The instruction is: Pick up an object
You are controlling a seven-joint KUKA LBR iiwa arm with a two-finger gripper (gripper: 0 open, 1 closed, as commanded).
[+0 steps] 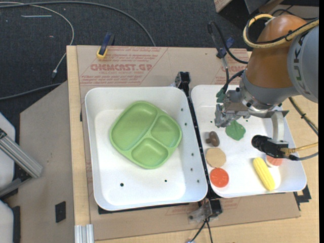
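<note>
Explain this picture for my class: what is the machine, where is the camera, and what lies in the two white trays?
The camera looks down at a slant on a bench. The grey and orange machine is a robot arm reaching in from the right; its gripper hangs over the right bin. That bin has toy foods: a green piece, a brown piece, a tan disc, a red disc and a corn cob. The left bin has a green divided plate. Whether anything is held cannot be seen.

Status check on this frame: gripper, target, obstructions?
Gripper low over right bin, beside green toy; grasp unconfirmed. Brown piece, tan disc, orange disc, corn lie loose nearby.
</note>
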